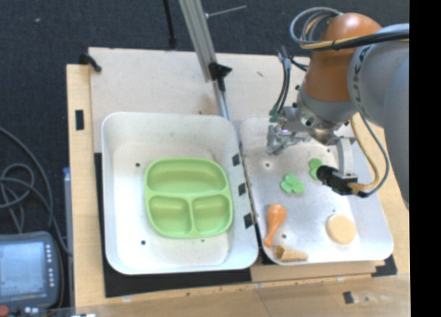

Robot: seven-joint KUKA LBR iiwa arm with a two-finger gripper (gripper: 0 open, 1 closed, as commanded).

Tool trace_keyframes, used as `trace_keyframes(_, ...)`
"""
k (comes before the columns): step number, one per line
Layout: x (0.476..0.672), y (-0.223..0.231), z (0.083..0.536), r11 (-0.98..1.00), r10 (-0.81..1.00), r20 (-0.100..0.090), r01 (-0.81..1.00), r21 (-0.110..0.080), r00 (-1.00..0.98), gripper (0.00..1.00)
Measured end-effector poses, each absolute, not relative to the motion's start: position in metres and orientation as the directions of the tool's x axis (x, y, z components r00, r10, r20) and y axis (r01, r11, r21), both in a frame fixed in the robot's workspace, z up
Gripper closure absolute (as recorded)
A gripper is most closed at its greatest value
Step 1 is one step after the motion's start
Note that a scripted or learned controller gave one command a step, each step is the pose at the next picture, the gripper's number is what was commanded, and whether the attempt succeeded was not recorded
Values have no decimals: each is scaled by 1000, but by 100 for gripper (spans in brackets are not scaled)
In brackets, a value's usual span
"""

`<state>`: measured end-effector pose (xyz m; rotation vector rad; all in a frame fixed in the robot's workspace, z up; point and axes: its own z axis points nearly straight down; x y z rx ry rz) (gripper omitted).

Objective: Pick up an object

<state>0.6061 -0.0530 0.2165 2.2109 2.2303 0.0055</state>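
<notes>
My gripper [277, 140] hangs over the far left part of the right bin [377, 220], with nothing visible in it. A small green leafy piece [292, 185] lies below and to the right of it, apart from it. A second green piece [315, 167] sits close to the wrist, partly hidden. Nearer the front lie an orange carrot-shaped toy [275, 220], a waffle cone [290, 254] and a round tan biscuit [341, 229].
The left bin [117, 171] holds a light green divided plate [187, 196]. A metal pole [200, 33] slants up from between the bins at the back. The arm's grey and orange body [344, 60] overhangs the back right of the right bin.
</notes>
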Motion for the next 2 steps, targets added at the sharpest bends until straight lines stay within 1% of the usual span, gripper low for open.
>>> trace_keyframes(1,621,5,216,9,1000,2,1000,2,-9,100)
trace_keyframes(2,638,52,215,7,1000,2,1000,2,-7,100)
